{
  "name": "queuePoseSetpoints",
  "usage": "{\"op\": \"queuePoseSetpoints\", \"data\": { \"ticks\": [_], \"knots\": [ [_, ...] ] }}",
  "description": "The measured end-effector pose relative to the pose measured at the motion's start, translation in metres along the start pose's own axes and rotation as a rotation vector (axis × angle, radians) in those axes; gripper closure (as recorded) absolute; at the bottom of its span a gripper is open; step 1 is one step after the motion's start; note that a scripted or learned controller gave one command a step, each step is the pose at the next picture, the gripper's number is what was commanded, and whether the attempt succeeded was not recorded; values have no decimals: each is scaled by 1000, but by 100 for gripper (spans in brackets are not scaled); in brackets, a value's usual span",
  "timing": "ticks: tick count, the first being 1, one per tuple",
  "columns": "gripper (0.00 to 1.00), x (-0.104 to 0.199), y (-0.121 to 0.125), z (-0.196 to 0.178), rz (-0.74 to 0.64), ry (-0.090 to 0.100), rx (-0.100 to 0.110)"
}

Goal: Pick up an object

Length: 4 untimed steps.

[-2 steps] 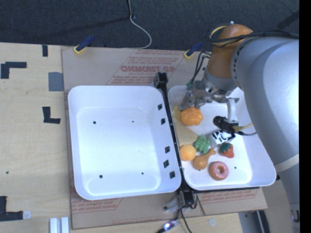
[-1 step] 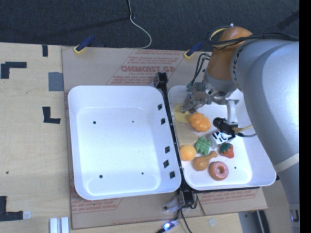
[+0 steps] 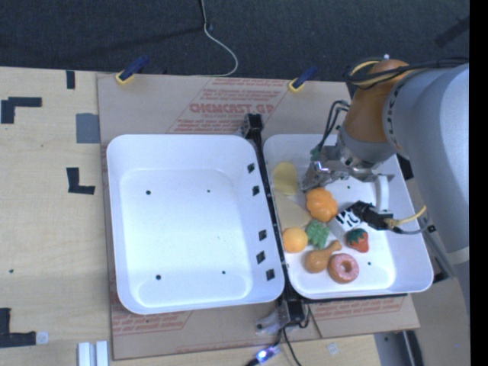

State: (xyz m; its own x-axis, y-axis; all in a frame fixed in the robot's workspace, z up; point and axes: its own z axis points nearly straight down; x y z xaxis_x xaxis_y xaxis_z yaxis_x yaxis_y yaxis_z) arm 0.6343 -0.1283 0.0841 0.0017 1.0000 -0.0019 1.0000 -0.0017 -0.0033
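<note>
Pale wooden bench (image 3: 46,227) across the view, with black tape marks on its left part. Dark cloth (image 3: 99,14) along the far edge, crossed by a thin white cable (image 3: 217,44). Brown cardboard sheet (image 3: 221,105) under both bins, with red printing too faint and turned around to read.

Big grey arm (image 3: 435,136) coming in from the right, covering the right bin's far right corner. Orange band (image 3: 366,117) above the wrist.

Left bin (image 3: 183,219), white, with a wide bare floor and low rounded walls. Lots of room to move there. Right bin (image 3: 412,277), white too, touching the left bin along one long edge. Much tighter here, with toy foods bunched near that shared edge.

Gripper (image 3: 316,175) low in the right bin, just beside the pale yellow toy (image 3: 284,178) and right above the orange toy (image 3: 321,203). Cannot tell if spread apart or pressed together, and nothing seen clamped in it.

Closer to the near rim: pink donut (image 3: 343,268), tan pear-shaped toy (image 3: 320,258), yellow round fruit (image 3: 294,239), green toy (image 3: 318,234) and red strawberry (image 3: 357,239), packed close and some touching.

Two small blue clamps (image 3: 131,69) on the cardboard's far edge.
</note>
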Motion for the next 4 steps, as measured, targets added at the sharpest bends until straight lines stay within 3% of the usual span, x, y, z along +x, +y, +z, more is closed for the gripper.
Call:
{"op": "queuePoseSetpoints", "data": {
  "ticks": [1,2,3,4],
  "knots": [
    [100,-102,-22,-1,5,-3,-3],
    [100,-94,37,0,-5,1,-7],
    [100,-57,37,-172,-8,-1,-19],
    [100,12,32,8,-7,4,3]
  ]
}}
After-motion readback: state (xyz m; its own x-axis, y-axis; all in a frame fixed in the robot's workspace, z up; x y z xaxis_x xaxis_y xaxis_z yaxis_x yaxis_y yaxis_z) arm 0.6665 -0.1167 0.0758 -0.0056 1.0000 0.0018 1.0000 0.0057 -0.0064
